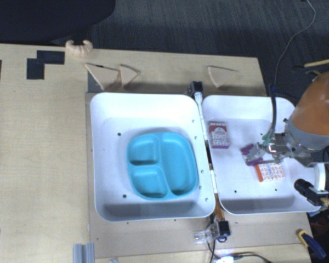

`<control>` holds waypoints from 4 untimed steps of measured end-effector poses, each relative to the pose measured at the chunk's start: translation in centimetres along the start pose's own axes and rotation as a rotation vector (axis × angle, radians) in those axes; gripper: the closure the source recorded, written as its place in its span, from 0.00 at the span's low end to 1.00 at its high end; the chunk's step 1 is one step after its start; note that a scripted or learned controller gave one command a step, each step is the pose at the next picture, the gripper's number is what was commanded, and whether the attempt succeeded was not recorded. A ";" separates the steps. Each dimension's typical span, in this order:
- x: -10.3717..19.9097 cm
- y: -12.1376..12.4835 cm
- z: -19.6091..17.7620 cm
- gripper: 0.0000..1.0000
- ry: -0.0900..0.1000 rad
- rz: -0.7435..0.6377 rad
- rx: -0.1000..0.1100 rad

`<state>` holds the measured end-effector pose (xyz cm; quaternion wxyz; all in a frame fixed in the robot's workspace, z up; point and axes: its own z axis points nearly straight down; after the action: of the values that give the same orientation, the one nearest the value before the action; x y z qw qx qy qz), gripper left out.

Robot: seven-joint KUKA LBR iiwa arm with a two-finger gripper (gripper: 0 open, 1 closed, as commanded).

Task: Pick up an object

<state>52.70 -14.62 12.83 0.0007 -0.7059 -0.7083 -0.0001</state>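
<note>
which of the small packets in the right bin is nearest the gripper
The orange-and-white packet, lying just below the gripper; the red packet sits apart, by the bin's left wall.

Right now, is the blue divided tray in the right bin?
No, the blue tray lies in the left bin.

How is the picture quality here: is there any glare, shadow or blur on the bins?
Camera view: soft, slightly blurred overall; the blue tray casts a grey shadow on the left bin; the right bin is bright but not washed out; labels on the small packets are unreadable.
</note>
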 end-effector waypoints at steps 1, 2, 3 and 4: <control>0.0 0.2 -1.2 1.00 -0.001 -0.001 -0.006; -6.0 9.8 4.2 1.00 -0.003 -0.002 -0.008; -5.9 9.8 4.2 0.00 -0.001 -0.004 -0.006; -6.0 4.8 1.7 0.00 -0.002 0.000 -0.004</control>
<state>57.53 -20.61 11.16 -0.0016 -0.7060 -0.7082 -0.0009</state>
